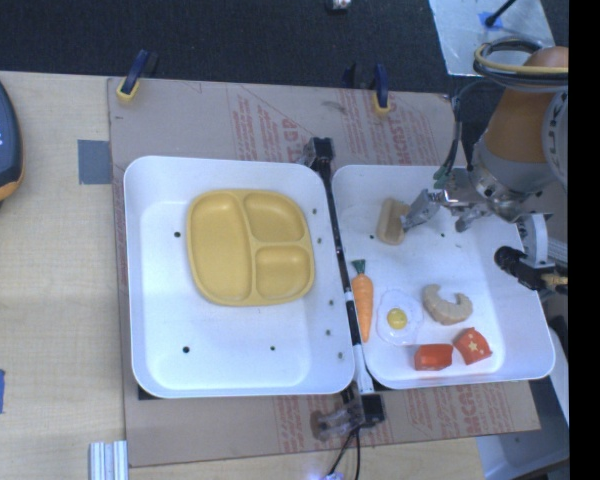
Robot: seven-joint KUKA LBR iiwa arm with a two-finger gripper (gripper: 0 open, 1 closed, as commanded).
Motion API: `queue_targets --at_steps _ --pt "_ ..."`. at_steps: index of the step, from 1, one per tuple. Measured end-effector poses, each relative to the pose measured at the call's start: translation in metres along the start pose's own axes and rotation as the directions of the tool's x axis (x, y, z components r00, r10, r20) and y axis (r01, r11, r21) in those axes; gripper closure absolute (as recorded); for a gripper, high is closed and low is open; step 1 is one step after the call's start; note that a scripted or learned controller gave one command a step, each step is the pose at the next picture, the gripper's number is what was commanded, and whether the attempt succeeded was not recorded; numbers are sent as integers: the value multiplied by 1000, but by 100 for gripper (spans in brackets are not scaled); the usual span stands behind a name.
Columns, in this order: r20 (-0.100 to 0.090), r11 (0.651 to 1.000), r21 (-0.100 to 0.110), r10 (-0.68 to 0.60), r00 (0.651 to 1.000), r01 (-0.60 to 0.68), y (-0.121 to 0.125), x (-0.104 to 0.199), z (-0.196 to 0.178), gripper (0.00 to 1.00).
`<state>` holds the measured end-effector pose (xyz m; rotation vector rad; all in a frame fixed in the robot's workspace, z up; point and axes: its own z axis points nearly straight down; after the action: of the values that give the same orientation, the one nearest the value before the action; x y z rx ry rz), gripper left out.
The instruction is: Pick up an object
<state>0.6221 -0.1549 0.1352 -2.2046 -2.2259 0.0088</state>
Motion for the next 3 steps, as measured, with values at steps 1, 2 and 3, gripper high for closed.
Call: queue_targets --at_steps 1,2,3 --pt "3 1000 -8 -1 1000 1 35 43 46 0" --pt "3 1000 -5 4 1000 -3 35 52 43 0" --pt "3 1000 -8 6 1000 -6 35 45 43 0"
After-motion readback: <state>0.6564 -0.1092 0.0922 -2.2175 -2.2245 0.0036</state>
